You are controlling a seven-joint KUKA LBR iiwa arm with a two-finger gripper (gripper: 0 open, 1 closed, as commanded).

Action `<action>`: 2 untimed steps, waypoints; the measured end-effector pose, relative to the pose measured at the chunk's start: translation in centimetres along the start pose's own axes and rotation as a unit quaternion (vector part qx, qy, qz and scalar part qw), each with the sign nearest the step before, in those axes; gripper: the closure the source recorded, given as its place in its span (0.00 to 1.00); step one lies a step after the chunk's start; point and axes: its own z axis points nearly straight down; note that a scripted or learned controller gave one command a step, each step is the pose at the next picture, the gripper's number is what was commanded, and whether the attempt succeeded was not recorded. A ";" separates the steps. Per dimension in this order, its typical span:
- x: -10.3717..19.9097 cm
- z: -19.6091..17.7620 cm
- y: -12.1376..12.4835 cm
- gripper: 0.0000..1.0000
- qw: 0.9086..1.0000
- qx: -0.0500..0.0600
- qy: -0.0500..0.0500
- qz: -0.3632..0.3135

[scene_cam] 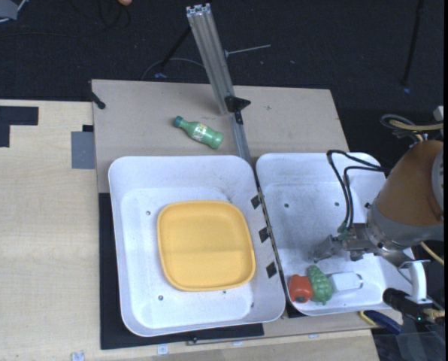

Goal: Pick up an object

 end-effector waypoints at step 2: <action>-0.1 -6.7 1.1 1.00 1.000 -0.005 -0.001 0.000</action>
